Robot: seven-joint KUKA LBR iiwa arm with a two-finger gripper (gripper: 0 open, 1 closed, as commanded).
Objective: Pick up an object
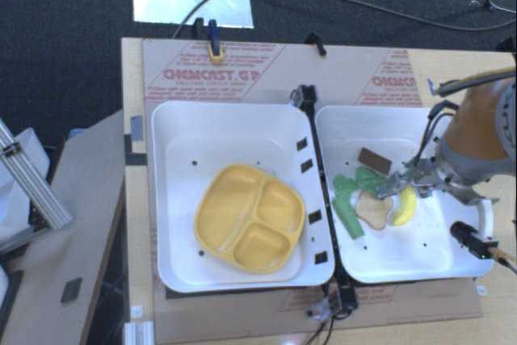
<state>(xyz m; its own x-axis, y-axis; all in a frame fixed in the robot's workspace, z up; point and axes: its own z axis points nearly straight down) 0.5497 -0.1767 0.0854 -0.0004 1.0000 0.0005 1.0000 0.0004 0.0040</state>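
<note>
The right bin (404, 258) holds a small cluster of objects. A green toy piece (347, 206) lies at its left side, a brown block (374, 159) behind it, a tan flat piece (374, 212) in the middle and a yellow banana (405, 208) beside that. My gripper (391, 187) reaches in from the right and hangs low over the cluster, right above the tan piece and the banana's upper end. Its tip hides part of what lies beneath it. Nothing is visibly lifted.
The left bin (178, 141) holds a yellow divided plate (250, 218). A black divider with clips (317, 190) runs between the bins. The grey and orange arm (485, 133) crosses the right bin's far right side. Cables trail over the dark floor behind the bench.
</note>
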